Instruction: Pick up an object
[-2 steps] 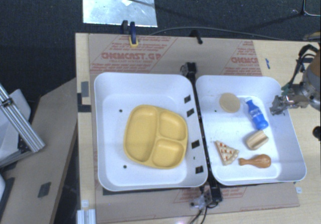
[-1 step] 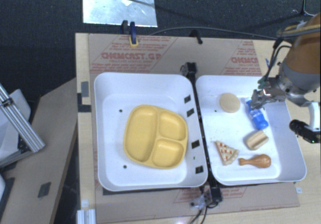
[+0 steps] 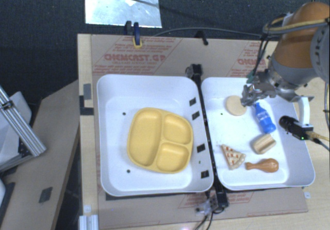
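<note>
Blue bottle [image 3: 264, 117] between cookie [image 3: 236, 105], bread roll [image 3: 263, 144].

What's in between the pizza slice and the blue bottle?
In the camera view, the bread roll lies roughly between the pizza slice and the blue bottle, slightly off to the right, on the right bin floor.

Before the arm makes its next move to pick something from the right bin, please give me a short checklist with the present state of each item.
1. Gripper is above the right white bin: ok.
2. Gripper is near a target, the round tan disc and the blue bottle: ok.
3. Fingers open or shut: cannot tell.
4. An object is already held: cannot tell.
5. Pizza slice toy, tan bread roll and brown drumstick lie apart from the gripper: ok.
6. Yellow divided plate sits in the left bin, out of the way: ok.
</note>
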Motion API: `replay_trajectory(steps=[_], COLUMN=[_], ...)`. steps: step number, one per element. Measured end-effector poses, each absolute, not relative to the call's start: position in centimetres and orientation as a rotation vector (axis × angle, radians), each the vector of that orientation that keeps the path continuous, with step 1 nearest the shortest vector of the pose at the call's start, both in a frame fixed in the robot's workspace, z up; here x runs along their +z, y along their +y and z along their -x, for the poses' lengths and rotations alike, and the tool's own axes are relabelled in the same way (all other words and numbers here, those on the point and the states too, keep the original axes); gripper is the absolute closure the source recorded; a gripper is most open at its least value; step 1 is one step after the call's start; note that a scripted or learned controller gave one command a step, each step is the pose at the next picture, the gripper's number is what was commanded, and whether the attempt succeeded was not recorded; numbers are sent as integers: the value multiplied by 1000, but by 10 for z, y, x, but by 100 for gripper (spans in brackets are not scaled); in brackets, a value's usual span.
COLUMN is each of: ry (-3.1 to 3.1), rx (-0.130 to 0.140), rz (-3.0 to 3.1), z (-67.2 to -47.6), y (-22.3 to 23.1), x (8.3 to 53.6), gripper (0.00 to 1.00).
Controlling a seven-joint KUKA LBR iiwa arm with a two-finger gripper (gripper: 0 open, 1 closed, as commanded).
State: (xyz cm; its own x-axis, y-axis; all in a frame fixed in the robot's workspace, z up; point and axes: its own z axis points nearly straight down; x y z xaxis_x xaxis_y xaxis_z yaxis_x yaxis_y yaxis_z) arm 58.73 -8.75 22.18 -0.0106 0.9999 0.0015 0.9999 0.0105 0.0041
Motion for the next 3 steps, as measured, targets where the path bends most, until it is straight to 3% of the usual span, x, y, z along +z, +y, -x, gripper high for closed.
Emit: replay_trajectory(steps=[3], ry=[2229], rx=[5], rz=[-2211], z=[-628], y=[64], x=[238], gripper=[100])
